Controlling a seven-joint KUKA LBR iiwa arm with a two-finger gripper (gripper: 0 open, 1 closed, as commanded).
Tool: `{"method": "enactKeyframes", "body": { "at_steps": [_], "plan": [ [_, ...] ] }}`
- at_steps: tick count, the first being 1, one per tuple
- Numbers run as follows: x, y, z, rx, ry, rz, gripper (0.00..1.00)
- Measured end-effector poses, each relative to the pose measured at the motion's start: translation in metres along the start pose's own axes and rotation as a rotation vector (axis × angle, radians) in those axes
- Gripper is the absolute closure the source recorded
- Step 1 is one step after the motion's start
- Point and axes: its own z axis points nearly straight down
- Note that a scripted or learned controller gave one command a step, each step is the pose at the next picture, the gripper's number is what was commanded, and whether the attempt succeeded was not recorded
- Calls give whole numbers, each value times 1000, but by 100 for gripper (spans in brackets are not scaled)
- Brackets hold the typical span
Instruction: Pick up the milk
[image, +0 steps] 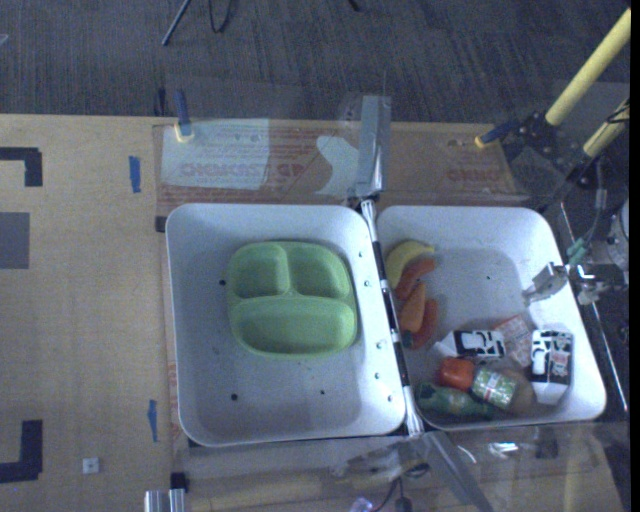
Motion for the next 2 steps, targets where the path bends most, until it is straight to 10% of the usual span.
{"method": "enactKeyframes", "body": {
  "at_steps": [1,2],
  "plan": [
    [-2,-35,94,-19,0,-99,0],
    [-5,-33,83,-27,-9,-96,100]
  ]
}}
